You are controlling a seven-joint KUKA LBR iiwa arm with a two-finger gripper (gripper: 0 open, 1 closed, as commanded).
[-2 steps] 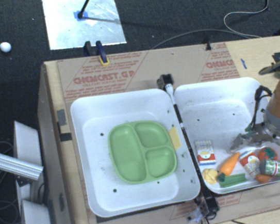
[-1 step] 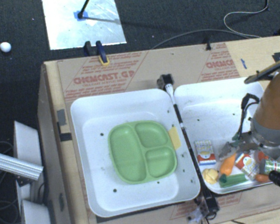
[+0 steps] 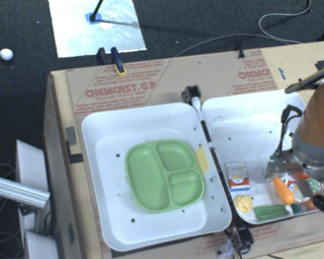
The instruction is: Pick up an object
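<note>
Overhead slanted view onto both bins (image 3: 98, 165)

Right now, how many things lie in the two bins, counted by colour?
Green: 2, the tray and the bar
Yellow: 2, the card and the lump
Orange: 1, the carrot
Red and white: 1, the box
Total: 6 that I can tell apart

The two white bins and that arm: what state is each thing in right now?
Green tray: flat in the left bin, right way up, compartments bare.
Yellow piece: at the tray's right edge.
Small carton: lying in the right bin.
Yellow item: resting near the bin's front.
Green block: lying flat along the front wall.
Orange carrot-like item: lying under the gripper.
Gripper: low over the clutter.
</note>
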